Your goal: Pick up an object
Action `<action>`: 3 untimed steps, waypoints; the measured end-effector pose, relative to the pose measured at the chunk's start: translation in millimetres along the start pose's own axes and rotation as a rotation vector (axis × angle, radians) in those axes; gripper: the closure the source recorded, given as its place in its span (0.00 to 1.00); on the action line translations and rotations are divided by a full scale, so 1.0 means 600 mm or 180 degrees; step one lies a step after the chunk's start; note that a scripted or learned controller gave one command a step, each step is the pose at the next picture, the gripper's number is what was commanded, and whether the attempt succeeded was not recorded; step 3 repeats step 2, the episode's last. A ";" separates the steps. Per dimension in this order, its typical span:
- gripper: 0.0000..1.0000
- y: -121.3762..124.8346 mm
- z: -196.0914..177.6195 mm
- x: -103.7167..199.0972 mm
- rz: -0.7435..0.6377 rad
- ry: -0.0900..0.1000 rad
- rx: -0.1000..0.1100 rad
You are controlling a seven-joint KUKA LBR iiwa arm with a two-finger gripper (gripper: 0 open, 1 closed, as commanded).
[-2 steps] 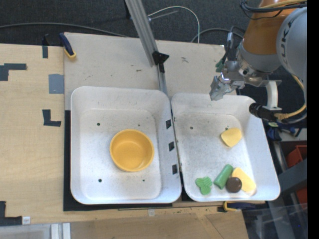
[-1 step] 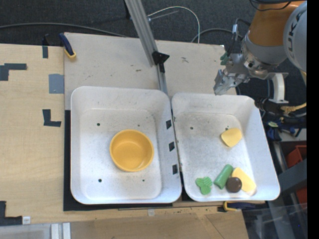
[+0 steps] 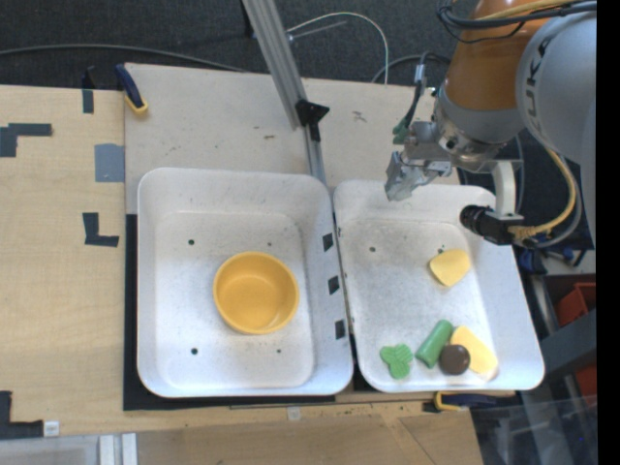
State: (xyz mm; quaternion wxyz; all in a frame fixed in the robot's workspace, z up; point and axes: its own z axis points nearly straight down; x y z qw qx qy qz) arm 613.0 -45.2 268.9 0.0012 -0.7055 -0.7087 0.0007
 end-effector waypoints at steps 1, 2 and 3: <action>1.00 -0.009 0.002 0.096 -0.0009 0.0004 -0.0002; 1.00 -0.035 0.003 0.189 -0.0009 0.0003 0.0002; 1.00 -0.035 0.003 0.189 -0.0009 0.0003 0.0002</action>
